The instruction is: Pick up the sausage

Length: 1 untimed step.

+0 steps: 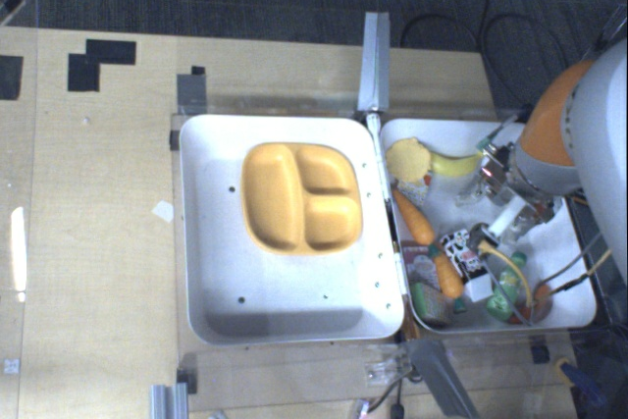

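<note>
Right bin (569, 250), 7 o'clock: the orange-brown sausage (448, 278) lies in clutter, with a green item (505, 294) at 5 o'clock. A carrot (412, 219) lies at 9 o'clock and a banana (453, 164) at 11. The gripper (491, 174) hangs at 1 o'clock, apart from the sausage; whether it is open or closed cannot be told. The left bin (211, 240) holds a yellow divided tray (299, 196).

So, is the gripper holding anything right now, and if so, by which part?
It cannot be told. The gripper is down in the right bin, beside the banana, but the view is too unclear there to say whether it grips anything.
</note>
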Each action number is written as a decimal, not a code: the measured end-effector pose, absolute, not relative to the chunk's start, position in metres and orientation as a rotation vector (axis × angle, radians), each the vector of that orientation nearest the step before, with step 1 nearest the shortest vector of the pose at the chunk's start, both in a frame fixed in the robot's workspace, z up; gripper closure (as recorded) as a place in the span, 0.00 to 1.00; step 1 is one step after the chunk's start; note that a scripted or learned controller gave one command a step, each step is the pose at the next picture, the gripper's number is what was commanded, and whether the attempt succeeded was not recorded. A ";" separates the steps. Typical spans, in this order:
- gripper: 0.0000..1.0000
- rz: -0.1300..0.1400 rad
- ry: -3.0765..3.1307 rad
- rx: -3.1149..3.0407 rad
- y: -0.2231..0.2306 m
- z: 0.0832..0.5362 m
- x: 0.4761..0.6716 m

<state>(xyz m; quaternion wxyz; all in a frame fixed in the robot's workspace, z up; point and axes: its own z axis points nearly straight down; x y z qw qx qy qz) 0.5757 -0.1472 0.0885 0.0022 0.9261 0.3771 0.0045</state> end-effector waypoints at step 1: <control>0.00 0.004 0.601 3.084 -0.110 0.089 0.590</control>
